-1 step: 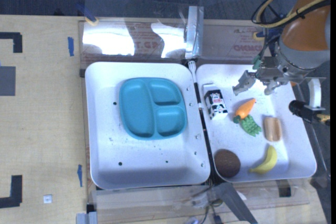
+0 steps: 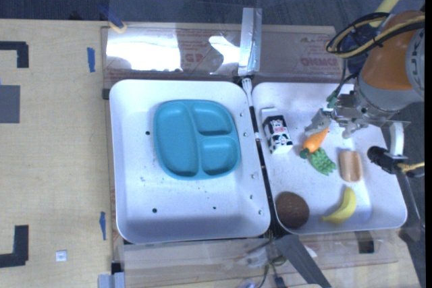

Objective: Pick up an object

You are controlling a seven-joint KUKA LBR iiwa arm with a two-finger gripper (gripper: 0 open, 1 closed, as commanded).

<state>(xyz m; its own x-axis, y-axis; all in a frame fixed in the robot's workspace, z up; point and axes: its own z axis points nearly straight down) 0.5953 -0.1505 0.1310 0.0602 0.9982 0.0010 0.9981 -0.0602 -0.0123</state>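
Gripper (image 2: pixel 335 119) sits over the right bin (image 2: pixel 385 209), upper part, arm coming in from the right w/ orange band above the wrist. Fingers are spread moderately; one fingertip (image 2: pixel 317 123) reaches down-left, the other points down on the right. Nothing is seen betw. them.

Carrot toy (image 2: pixel 314 140) lies just below the left fingertip, close to it; can't tell if touching. Its long axis runs diagonal: orange end up-right toward the jaws, green leafy top (image 2: pixel 322 161) down-right, away from them.

Hot dog toy (image 2: pixel 349 166) lies below the jaws, slightly right, long axis roughly vertical in view. Banana (image 2: pixel 343 206) is further below, curved, tips pointing up and left. Brown round object (image 2: pixel 292 209) is below-left of the jaws, near the bin's lower left corner. Small black-and-white cow-like figure (image 2: pixel 277 132) is left of the jaws, by the wall betw. bins.

Left bin (image 2: pixel 128 199) is well left of the jaws and holds a blue divided plate (image 2: pixel 197 138).
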